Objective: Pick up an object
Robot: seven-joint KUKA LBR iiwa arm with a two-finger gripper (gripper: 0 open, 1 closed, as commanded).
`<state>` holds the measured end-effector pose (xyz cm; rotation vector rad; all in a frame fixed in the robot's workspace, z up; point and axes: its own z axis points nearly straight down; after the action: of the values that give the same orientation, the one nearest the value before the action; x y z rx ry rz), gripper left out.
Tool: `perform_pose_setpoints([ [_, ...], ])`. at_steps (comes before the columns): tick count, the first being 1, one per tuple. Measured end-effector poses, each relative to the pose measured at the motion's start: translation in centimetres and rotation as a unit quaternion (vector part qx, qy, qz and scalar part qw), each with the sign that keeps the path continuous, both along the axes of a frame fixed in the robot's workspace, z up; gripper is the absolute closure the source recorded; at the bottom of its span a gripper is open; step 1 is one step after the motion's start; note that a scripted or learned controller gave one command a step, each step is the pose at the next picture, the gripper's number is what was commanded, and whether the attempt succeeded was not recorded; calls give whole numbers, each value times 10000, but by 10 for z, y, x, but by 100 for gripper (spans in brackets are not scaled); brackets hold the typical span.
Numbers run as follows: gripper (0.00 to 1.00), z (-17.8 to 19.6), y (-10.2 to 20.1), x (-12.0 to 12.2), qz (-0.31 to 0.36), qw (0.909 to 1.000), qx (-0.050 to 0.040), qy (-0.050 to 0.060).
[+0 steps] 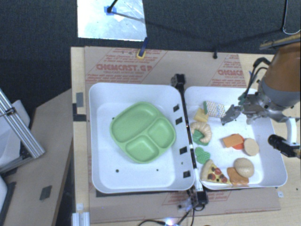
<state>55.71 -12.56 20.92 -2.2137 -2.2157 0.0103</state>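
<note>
The right bin (275,173) holds several toy foods: a speckled white block (215,108), a yellow wedge (201,116), a croissant (199,128), a green leafy piece (203,154), a pizza slice (214,172), an orange piece (233,140), a beige round piece (250,147) and a bread roll (243,166). My gripper (241,117) hangs over the upper right part of this bin, just above the orange piece and right of the speckled block. Its fingers (229,115) are spread open with nothing between them.
The left bin (101,173) carries a green divided plate (142,132). A black clip-studded divider (186,126) separates the two bins. The arm's orange band (287,65) and a black fitting (282,146) overhang the right bin's right side.
</note>
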Motion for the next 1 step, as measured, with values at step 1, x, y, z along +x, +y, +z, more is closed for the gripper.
perform_pose_setpoints([
  [1,0,7,0,3,13,10000,-9,-63],
])
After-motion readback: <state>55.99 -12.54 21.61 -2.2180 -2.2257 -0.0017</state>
